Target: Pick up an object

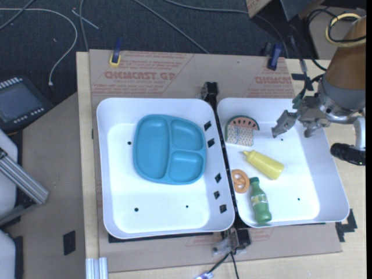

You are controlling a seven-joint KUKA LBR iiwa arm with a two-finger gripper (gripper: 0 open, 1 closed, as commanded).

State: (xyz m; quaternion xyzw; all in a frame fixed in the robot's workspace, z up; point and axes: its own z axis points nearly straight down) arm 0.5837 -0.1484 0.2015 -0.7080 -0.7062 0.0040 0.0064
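The right bin holds a watermelon-slice toy at its back left. In front of it lie a yellow squeeze bottle, an orange pretzel and a green bottle. My gripper hangs over the back of the right bin, to the right of the watermelon slice and apart from it. Its two fingers are spread open with nothing between them.
A blue divided plate lies in the left bin. Black clips run along the wall between the bins. White floor shows in the right bin's front right part. Cables trail beyond the bench at the back.
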